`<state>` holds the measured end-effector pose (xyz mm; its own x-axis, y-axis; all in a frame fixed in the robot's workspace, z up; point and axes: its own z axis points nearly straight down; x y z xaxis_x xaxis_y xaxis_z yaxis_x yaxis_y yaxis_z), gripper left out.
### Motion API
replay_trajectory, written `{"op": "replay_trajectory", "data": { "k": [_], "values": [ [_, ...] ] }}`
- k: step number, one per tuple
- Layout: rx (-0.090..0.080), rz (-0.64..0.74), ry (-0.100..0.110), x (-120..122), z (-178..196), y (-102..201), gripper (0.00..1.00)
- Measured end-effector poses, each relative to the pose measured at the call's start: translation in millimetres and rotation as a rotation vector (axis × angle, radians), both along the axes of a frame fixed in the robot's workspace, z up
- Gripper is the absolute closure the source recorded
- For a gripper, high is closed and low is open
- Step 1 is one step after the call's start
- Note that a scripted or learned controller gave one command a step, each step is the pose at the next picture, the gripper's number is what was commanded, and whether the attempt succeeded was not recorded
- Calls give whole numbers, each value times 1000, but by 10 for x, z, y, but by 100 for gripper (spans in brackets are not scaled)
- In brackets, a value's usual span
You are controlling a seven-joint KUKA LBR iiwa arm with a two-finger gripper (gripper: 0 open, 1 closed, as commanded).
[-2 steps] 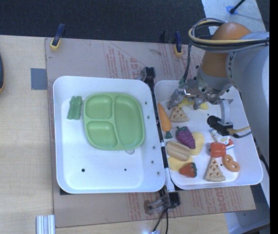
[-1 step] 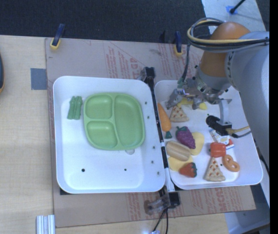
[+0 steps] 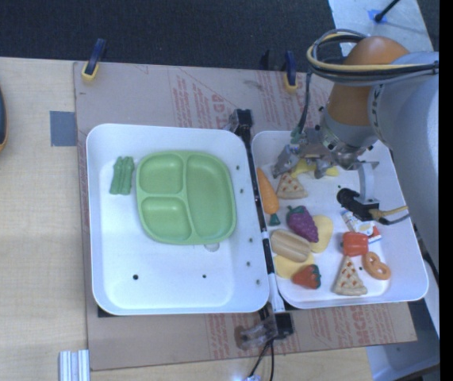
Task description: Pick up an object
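**Over the right bin: gripper low at the far end, finger state not determinable**

Over the right bin [image 3: 405,288], toward its twelve o'clock end, the gripper [image 3: 315,159] hung low among the toys; whether it was apart or closed could not be told; nothing was seen held. A pizza slice [image 3: 291,186] lay just at its six o'clock side; a carrot [image 3: 268,193] lay along the bin's nine o'clock wall. Toward the bin's centre lay purple grapes [image 3: 302,223] and a hot dog [image 3: 289,246]; at six o'clock lay a strawberry [image 3: 309,276], a second pizza slice [image 3: 350,278] and a pretzel [image 3: 377,266]. The left bin [image 3: 115,284] held a green divided plate [image 3: 186,197] at centre, with a green bean bundle [image 3: 121,175] at its nine o'clock.
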<state>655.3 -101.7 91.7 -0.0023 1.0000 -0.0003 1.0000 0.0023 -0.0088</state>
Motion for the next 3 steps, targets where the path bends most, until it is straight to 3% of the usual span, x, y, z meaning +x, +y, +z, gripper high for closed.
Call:
{"op": "replay_trajectory", "data": {
  "k": [3],
  "values": [
    [1, 1, 1, 0, 0, 68, 0]
  ]
}}
